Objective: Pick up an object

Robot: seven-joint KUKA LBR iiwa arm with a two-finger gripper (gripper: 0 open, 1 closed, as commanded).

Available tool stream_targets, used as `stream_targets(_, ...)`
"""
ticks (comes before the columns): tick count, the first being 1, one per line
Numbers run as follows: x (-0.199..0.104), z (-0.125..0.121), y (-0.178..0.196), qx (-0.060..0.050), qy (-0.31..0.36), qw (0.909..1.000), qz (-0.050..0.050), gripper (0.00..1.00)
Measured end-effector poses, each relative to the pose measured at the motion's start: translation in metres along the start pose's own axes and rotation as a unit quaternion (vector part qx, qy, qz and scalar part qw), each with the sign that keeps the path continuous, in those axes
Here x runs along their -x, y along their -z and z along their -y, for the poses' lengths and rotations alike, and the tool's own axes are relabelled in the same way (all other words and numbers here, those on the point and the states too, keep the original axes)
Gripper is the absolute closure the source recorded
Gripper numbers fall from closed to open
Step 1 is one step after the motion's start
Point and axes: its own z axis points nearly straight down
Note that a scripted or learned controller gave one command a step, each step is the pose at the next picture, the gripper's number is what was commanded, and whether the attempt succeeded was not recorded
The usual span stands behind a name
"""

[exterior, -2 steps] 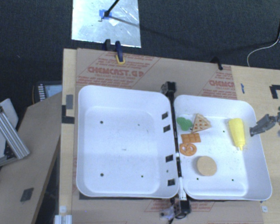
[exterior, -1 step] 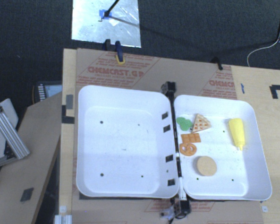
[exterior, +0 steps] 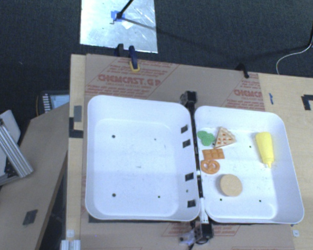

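- Jaws: I am reading no state for them from this view; I cannot tell whether they are apart or together.
- I am seeing two white bins sitting side by side on the surface (exterior: pixel 130 79), touching along a centre seam: the left bin (exterior: pixel 138 158) and the right bin (exterior: pixel 291 177).
- Candidate objects are all lying in the right bin.
- A green piece (exterior: pixel 204 136) is lying near the seam, with a triangular wedge (exterior: pixel 225 137) just beside it.
- An orange square cracker (exterior: pixel 213 154) is sitting below them, touching a pretzel (exterior: pixel 210 166).
- A round tan biscuit (exterior: pixel 230 185) is lying nearer the front rim.
- A yellow bottle (exterior: pixel 265 148) is lying well apart, toward the right wall.
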Motion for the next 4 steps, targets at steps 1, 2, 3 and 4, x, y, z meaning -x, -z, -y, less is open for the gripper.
stream_targets(1,-0.059,-0.054,-0.013,-0.002,0.001,1.0,-0.001,1.0)
stream_targets(2,-0.174,-0.005,-0.011,-0.003,0.004,1.0,-0.004,1.0)
stream_targets(3,-0.292,0.042,-0.059,-0.006,0.004,1.0,-0.003,1.0)
stream_targets(4,-0.328,0.024,-0.019,-0.001,-0.001,1.0,-0.004,1.0)
